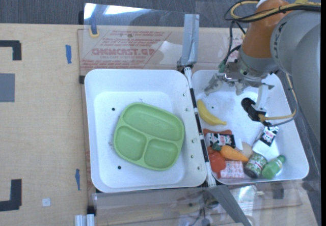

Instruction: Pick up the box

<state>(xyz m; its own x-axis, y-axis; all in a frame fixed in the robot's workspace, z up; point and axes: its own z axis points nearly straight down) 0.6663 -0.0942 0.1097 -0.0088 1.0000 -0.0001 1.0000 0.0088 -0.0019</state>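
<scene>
Green divided plate, yellow banana, orange carrot, 2 white bins.

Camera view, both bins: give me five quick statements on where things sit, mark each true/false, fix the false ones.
1. The green divided plate lies in the left bin. True.
2. The banana lies in the left bin. False: it lies in the right bin, near the divider.
3. The gripper hangs over the far part of the right bin. True.
4. The carrot is clamped in the gripper. False: it lies at the bin's near end, across the red box.
5. The green bottle sits in the near right corner of the right bin. True.
</scene>
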